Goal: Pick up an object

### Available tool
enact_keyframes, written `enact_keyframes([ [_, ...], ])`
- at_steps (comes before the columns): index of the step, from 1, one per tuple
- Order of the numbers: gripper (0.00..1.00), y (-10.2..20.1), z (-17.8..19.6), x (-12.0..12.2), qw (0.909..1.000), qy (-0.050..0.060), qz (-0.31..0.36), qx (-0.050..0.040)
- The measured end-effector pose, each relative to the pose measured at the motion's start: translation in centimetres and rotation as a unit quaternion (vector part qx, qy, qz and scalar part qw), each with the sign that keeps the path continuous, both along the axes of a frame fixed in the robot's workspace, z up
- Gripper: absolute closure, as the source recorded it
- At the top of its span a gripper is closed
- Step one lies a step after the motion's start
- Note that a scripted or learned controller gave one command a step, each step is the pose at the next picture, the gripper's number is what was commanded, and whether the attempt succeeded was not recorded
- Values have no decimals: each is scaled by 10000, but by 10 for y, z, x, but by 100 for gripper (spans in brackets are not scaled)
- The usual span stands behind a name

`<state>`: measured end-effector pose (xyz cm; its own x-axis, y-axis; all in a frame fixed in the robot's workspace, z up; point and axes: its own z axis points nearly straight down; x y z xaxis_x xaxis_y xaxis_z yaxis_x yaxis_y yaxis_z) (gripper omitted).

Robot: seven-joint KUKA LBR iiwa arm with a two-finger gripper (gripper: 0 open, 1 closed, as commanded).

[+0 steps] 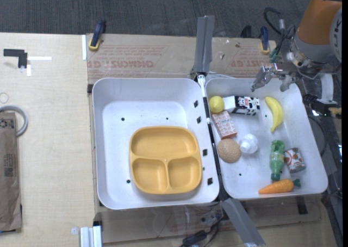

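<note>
Yellow banana point(274, 112) near jaws point(270, 75), jaw state unclear, milk carton point(246, 104) and lemon point(216, 104) beside it

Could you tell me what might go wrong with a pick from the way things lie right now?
1. The lemon, black-and-white carton and red-and-white packet crowd together, so closing fingers could catch two or nudge a neighbour.
2. The banana and carrot lie near the right bin's wall, leaving little finger room.
3. The gripper hovers at the bin's far rim and could clip it descending.
</note>
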<state>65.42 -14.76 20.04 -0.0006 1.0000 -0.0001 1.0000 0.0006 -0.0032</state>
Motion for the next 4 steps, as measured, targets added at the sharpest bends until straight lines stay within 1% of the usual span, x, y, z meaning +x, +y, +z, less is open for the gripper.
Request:
enact_keyframes([
  [1,0,-39,-78,2,9967,-31,812,-8],
  [2,0,-59,-90,-10,9931,-184,1155,-17],
  [3,0,-67,-92,-35,9769,-169,2131,-54],
  [4,100,-66,-82,-34,9771,-176,2119,-44],
])
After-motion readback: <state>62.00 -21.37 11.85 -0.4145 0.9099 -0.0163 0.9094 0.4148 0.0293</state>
